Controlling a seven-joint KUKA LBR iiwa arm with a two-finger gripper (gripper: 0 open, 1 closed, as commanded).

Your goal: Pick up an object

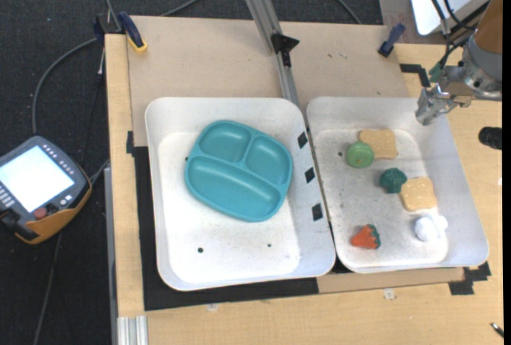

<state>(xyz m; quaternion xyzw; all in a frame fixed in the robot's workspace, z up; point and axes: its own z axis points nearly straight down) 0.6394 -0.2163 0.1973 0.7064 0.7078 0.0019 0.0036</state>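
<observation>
Bins are seen side by side: the left bin (172, 255) is occupied by a teal divided plate (238, 169), tilted diagonally. In the right bin (463, 200) six small things are scattered: a green ball (359, 155) touching a tan bread slice (380, 143), a dark teal piece (392, 180) just beside a second tan slice (417, 193), a white object (427, 229) and a red-orange piece (366, 236). The gripper (429, 109) is seen over the bin's upper right rim, nothing gripped; its opening cannot be told. No writing is legible.
</observation>
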